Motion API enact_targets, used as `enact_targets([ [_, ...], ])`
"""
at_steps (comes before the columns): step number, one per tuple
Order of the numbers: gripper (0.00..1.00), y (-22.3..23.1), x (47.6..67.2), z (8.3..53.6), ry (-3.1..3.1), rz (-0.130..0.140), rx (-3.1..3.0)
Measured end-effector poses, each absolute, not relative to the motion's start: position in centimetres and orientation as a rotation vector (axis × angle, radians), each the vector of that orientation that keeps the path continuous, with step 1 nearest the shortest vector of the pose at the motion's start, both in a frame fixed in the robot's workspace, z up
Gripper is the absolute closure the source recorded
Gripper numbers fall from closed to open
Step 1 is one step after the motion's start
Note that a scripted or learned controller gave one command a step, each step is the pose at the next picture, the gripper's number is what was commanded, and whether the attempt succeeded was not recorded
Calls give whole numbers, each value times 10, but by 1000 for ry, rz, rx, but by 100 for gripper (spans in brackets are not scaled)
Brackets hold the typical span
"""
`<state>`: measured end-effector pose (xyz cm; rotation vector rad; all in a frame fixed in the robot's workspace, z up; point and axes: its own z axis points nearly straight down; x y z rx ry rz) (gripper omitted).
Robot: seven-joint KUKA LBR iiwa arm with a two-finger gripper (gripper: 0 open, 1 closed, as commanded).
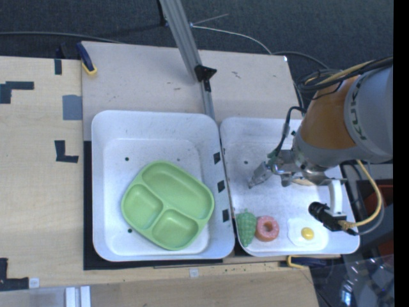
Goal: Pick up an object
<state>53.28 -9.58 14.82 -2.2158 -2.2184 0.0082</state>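
Three small objects lie along the near edge of the right bin (255,139): a green bumpy toy (245,228), a pink ring-shaped donut (267,228) touching it, and a white fried egg with a yellow yolk (307,233). My gripper (259,175) hangs over the middle of the right bin, pointing left and down, well above and behind the green toy. Nothing shows in it. The grey arm with its orange band (329,123) covers the bin's right side.
In the left bin (105,171) lies a light green divided plate (167,204). A grey metal post (185,37) slants down to the ridge between the bins. Black cable loops (329,217) hang near the egg.
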Motion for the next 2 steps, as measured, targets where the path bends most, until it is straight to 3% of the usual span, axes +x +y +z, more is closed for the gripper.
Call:
enact_targets([
  [1,0,-95,531,94,-2218,9,-2216],
  [2,100,-94,532,107,-2221,3,-2215],
])
